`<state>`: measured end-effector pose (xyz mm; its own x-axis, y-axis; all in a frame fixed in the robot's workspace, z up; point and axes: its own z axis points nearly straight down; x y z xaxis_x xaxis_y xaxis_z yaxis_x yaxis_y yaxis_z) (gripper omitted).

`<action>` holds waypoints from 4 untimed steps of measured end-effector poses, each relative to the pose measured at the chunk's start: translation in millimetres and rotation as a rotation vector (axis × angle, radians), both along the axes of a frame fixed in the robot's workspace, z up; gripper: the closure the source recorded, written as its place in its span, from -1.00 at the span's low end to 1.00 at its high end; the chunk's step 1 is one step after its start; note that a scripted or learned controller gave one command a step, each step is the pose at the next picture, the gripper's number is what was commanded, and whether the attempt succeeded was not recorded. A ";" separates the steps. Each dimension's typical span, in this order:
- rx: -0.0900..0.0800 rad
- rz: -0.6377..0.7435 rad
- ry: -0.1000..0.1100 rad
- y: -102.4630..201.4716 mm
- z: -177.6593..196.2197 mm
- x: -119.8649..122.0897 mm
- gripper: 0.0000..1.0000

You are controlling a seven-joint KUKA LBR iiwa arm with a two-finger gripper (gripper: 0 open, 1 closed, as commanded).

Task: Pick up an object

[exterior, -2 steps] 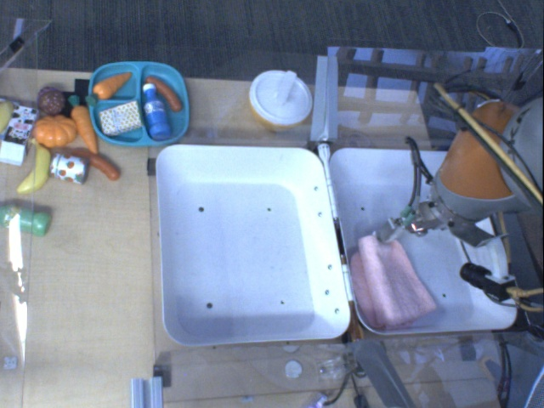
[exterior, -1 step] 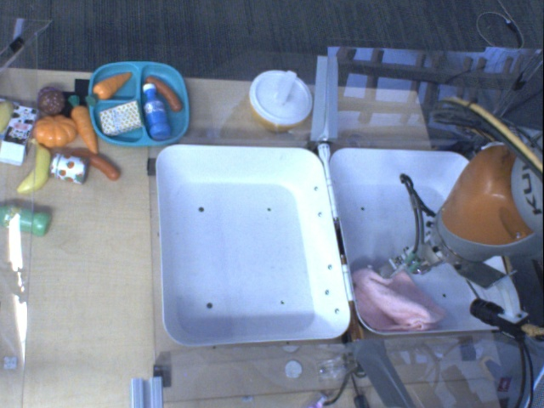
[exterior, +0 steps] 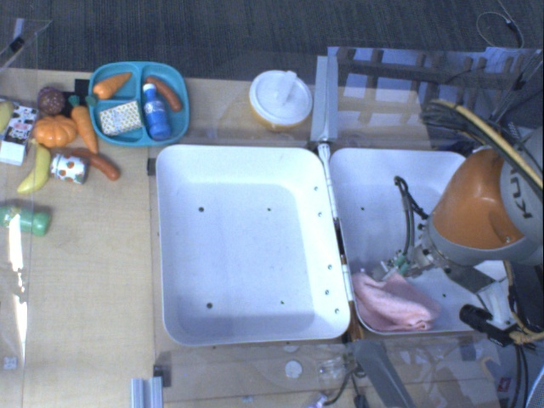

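Observation:
A pink cloth (exterior: 392, 304) lies crumpled in the front left corner of the right bin (exterior: 374, 181). My gripper (exterior: 397, 268) hangs low over the cloth's upper edge, reaching in from the right under the orange band of the arm (exterior: 478, 204). Whether it touches the cloth I cannot tell. The left bin (exterior: 246, 236) sits beside it, bare white.
On the bench to the far left stand a blue divided plate (exterior: 138, 103) with toy food, loose toy vegetables, a banana (exterior: 36, 170) and a green object (exterior: 25, 220). A white lidded cup (exterior: 281, 98) sits behind the bins. Cables and a frame crowd the right.

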<state>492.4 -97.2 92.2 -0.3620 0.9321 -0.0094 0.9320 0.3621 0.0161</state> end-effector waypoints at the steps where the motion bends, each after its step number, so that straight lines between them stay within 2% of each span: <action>1: 0.005 -0.283 0.015 -50.7 59.2 34.3 -1.00; 2: 0.002 -0.108 0.005 -43.2 -1.8 32.8 -1.00; 3: 0.004 -0.138 0.000 6.3 -0.9 8.2 -1.00; 4: 0.002 -0.136 -0.009 5.9 11.5 11.3 1.00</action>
<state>503.7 -91.2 103.7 -0.2320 0.9727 -0.0103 0.9723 0.2322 0.0254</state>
